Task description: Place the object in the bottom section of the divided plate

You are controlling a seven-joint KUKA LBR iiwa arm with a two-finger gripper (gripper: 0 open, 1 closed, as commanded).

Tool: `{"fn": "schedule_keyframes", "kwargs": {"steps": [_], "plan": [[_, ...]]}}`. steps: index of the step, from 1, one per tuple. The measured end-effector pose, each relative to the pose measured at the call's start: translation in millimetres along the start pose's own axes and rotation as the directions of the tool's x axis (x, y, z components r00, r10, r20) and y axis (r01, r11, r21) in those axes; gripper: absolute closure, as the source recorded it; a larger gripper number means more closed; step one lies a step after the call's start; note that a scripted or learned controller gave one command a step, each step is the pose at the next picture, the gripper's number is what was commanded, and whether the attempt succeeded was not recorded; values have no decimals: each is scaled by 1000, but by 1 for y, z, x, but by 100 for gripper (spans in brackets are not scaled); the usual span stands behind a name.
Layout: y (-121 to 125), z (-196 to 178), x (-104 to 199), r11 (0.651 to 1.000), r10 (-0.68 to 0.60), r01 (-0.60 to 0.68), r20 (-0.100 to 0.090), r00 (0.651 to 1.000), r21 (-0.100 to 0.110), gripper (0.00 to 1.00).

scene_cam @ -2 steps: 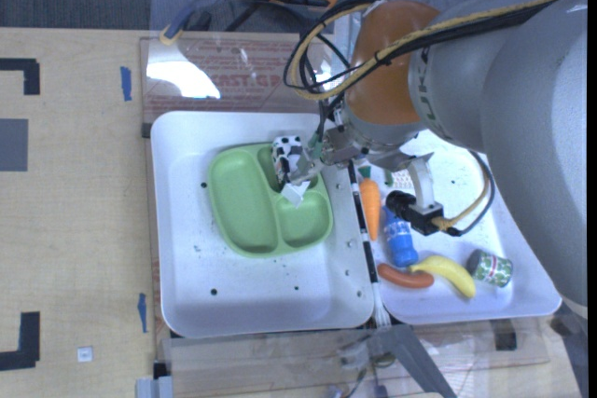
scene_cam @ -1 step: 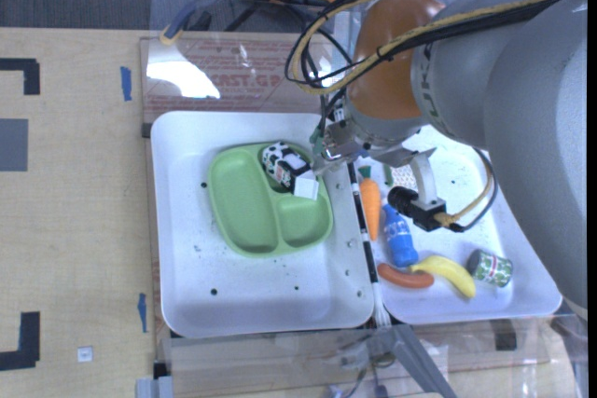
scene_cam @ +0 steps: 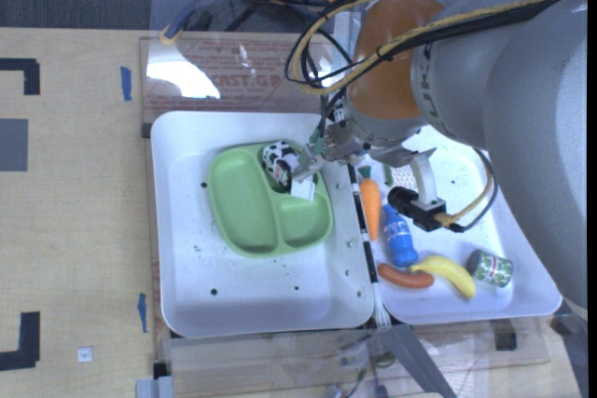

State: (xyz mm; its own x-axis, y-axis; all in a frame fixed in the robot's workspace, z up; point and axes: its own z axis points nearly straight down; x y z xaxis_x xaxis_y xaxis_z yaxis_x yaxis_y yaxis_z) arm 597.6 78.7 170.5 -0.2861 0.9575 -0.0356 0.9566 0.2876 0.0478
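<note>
A green divided plate (scene_cam: 244,200) lies in the left white bin (scene_cam: 187,275). A small black-and-white soft toy (scene_cam: 276,161) with a white tag (scene_cam: 301,189) is at the plate's upper right section, near the rim. My gripper (scene_cam: 313,156) is right beside the toy on its right side, touching or nearly touching it. The wrist and the orange band above it hide the gripper's tips, so a hold on the toy cannot be made out. The plate's large left section and its lower right section (scene_cam: 300,219) hold nothing.
The right bin (scene_cam: 532,294) holds an orange carrot (scene_cam: 370,204), a blue bottle (scene_cam: 400,240), a red sausage (scene_cam: 403,276), a yellow banana (scene_cam: 449,273) and a green can (scene_cam: 490,267). A ridge (scene_cam: 366,266) separates the two bins. Cables hang off the arm.
</note>
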Motion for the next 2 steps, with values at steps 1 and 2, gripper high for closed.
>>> {"fn": "schedule_keyframes", "kwargs": {"steps": [1,2], "plan": [[69,62,16,963,-269,269,-36,963,12,0],[68,59,14,962,-270,271,-31,962,18,100]]}}
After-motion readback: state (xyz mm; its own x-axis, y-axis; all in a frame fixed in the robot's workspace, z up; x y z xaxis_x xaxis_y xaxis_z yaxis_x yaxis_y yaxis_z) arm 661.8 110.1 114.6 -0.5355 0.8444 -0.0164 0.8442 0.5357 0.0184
